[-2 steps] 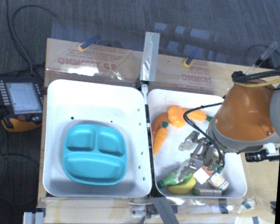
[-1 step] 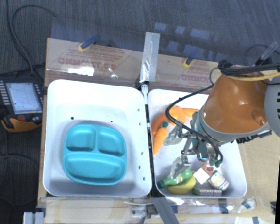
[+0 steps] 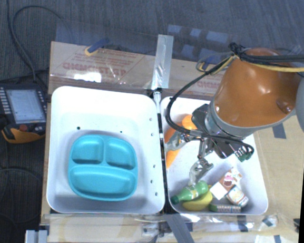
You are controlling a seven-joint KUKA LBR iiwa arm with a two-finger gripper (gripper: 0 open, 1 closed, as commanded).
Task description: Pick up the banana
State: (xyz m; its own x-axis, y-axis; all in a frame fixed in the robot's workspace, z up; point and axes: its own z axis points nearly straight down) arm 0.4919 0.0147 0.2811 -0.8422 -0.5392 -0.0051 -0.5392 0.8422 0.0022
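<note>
**Where banana and green toy touch, risk of a wrong catch**

Camera view, from above and at a slant.

Though hanging low in the right bin [image 3: 261, 182], hand [image 3: 199, 173] not on anything visible; whether apart or together, cannot tell against the clutter below it. Banana [image 3: 203, 202] lying flat near the bin's front wall, just below the hand in the picture, pressed against a green toy fruit [image 3: 190, 192] that overlaps its left end.

Likely troubles, as judgement only:
- Closing on the green toy fruit instead of the banana, or on both together, because of the contact between them.
- Slipping off the banana's curved, smooth skin if met off-centre or along its length.
- Knocking the small cartons [image 3: 231, 181] just right of the hand, or the dark item [image 3: 226, 208] touching the banana's right end, on the way down.
- Jamming the banana against the front wall rather than lifting it.

Edges and room: front wall right beside the banana, so no slack on that side. Divider between the bins near on the left, with an orange toy [image 3: 171, 156] beside it. Barest floor of the right bin toward the far right, under the arm. Left bin [image 3: 61, 131] well apart, holding a blue divided plate [image 3: 103, 167]. Straight up looks the freest way out; sideways moves seem cramped on every side.
</note>
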